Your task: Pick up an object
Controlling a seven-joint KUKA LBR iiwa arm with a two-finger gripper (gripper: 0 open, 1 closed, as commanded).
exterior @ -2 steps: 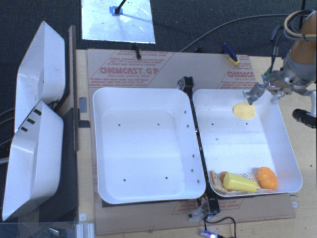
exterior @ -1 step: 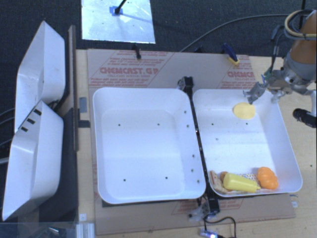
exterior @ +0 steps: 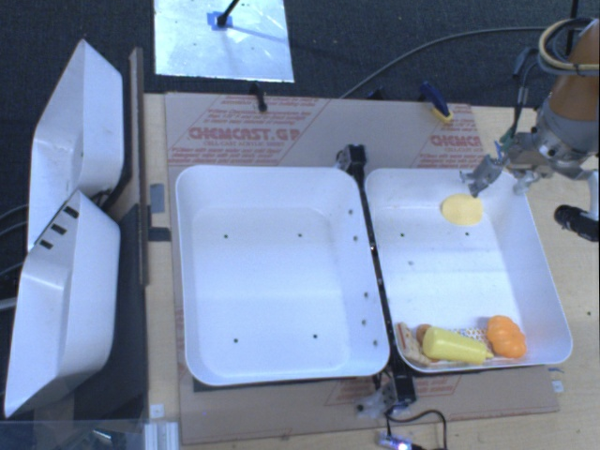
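A pale yellow round object point(exterior: 462, 210) lies near the far edge of the right bin point(exterior: 544, 279). Along that bin's near edge sit a yellow squash-shaped object point(exterior: 455, 346), an orange ball-like object point(exterior: 506, 337) and a tan cracker-like piece point(exterior: 409, 341) beside them. My gripper point(exterior: 500, 172) hangs over the far right corner of the right bin, just up and right of the pale yellow object. Its fingers stand apart with nothing between them.
The left bin point(exterior: 202, 279) sits beside the right one on a cardboard sheet point(exterior: 244, 129). Two spare white bins point(exterior: 70, 204) lean at the far left. A blue-and-yellow clamp point(exterior: 436, 101) lies behind the right bin, and cables point(exterior: 412, 54) run behind the bench.
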